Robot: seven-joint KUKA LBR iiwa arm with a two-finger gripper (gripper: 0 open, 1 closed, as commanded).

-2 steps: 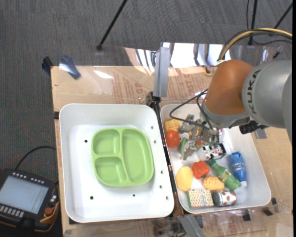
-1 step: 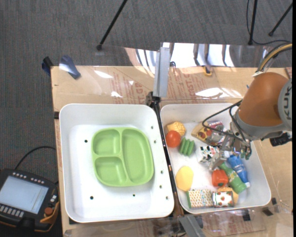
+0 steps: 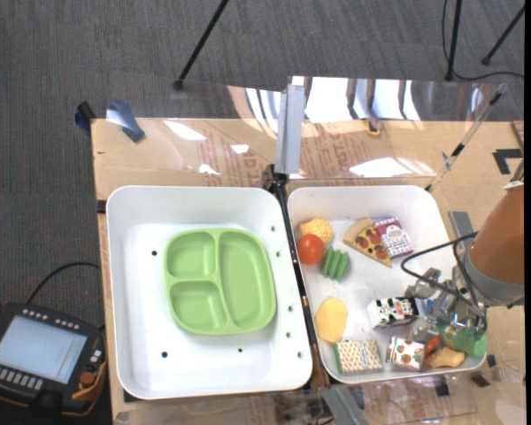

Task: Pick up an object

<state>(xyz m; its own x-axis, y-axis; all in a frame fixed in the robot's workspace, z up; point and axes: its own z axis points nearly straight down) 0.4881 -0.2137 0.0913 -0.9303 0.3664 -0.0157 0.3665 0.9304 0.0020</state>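
The arm comes in from the right, its orange band over the right edge of the right bin. The gripper hangs low over that bin's near right corner, among cables and metal parts; whether it is open or closed I cannot tell, and nothing can be made out as held.

The right bin holds the toys. At the far left sits a yellow corn piece, with a red tomato touching it on the near side and a green pea pod just beside the tomato. A pizza slice lies in the middle far part, next to a small pink carton. A yellow potato-like piece lies near the left wall. Along the near wall are a patterned packet, a strawberry-printed box and a tan pastry. A black-and-white cow-print carton lies just left of the gripper, and a green piece sits right under it.

The left bin carries a green divided plate near its middle. A handheld control pad rests on the floor at the lower left
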